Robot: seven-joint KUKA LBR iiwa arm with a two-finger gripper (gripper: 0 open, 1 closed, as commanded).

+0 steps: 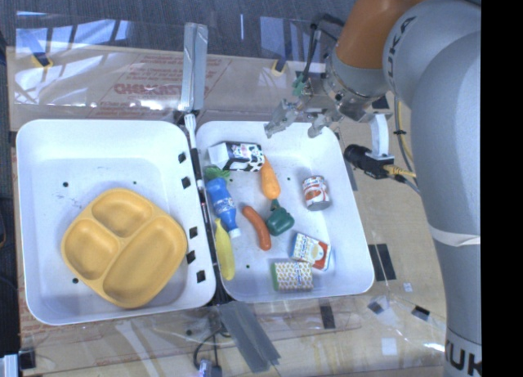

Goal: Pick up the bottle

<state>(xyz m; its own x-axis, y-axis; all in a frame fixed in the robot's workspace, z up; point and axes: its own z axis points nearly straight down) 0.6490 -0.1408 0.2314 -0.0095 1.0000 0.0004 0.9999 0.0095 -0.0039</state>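
Glossy blue plastic bottle (221,204); smooth white plastic bins (343,273); matt yellow plastic tray (122,246)

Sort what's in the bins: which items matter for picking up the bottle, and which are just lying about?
Belongs to the job:
- blue bottle, right bin, by the divider
- gripper, open, above the bin's far edge

Lying about:
- yellow tray, left bin
- carrot
- can
- sausage
- banana
- milk carton

Arm (433,81) cut off at top and right edges. Bottle (221,204) label too small to read. Banana (223,251) partly tucked under right bin's (347,204) left wall.
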